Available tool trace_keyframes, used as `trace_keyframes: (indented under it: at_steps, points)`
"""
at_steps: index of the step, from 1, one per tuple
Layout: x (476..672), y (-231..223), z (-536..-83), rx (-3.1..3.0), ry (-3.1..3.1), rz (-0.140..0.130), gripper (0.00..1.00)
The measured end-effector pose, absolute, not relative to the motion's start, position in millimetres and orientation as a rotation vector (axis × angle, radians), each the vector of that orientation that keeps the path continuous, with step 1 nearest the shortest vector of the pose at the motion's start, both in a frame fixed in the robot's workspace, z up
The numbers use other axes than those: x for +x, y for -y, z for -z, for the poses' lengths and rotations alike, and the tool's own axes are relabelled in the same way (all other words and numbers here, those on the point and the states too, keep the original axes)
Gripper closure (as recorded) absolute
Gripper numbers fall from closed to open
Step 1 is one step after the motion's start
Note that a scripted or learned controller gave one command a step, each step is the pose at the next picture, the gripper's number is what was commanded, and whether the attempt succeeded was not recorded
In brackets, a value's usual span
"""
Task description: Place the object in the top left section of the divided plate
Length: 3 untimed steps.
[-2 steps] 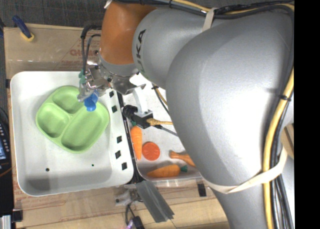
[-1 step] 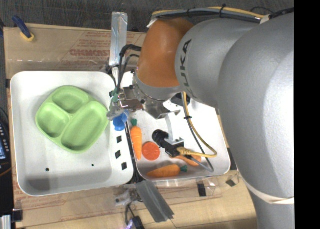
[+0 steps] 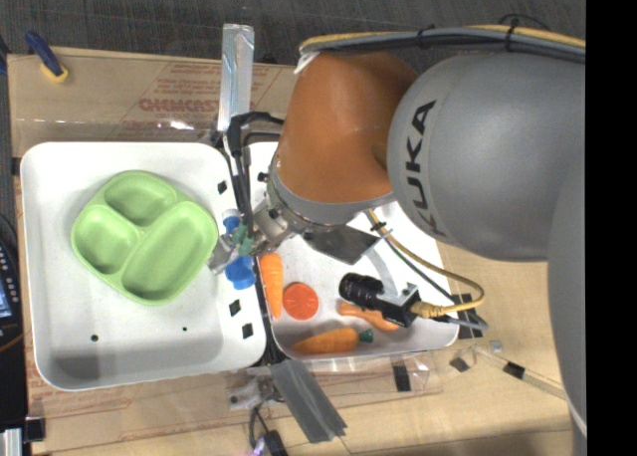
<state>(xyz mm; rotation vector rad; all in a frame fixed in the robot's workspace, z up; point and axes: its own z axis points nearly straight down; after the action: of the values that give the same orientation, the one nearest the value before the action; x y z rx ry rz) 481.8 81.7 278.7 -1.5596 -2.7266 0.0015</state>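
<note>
Writing first. You can read "KUKA" in black capitals, turned on its side, on the grey housing of the arm (image 3: 478, 165). The brown board (image 3: 119, 96) under the bins carries faint red print. It looks like "CHEMCAST", and nothing more of it is legible.

Divided plate (image 3: 144, 235): light green, rounded, three sections. Two smaller sections lie toward the top and left, one larger at the lower right. It lies flat in the left bin (image 3: 60, 344), in that bin's upper half.

Gripper (image 3: 239, 242): at the wall between the two bins, below the orange band (image 3: 333, 130). Released or clenched, you cannot tell, because the wrist covers it.

Object to place: you cannot tell for certain which it is. Nearest the gripper is a small blue piece (image 3: 239, 271), just beside it at the dividing wall. Contact between them is unclear.

Right bin (image 3: 317, 275): an orange carrot (image 3: 271, 283) lies lengthwise just right of the blue piece. A red-orange round disc (image 3: 300, 301) sits beside the carrot. A second carrot (image 3: 326, 342) lies along the lower wall.
</note>
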Motion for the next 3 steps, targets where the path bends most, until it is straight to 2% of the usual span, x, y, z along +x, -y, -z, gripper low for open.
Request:
trace_keyframes:
  at_steps: [1,2,3]
  points:
    - [534.2,-108.6,-278.3,-1.492,2.762,-0.004,1.0]
    - [571.9,-96.1,-211.1,-1.674,2.652,-0.009,1.0]
    - [546.5,-98.3,-229.8,-1.901,2.493,-0.011,1.0]
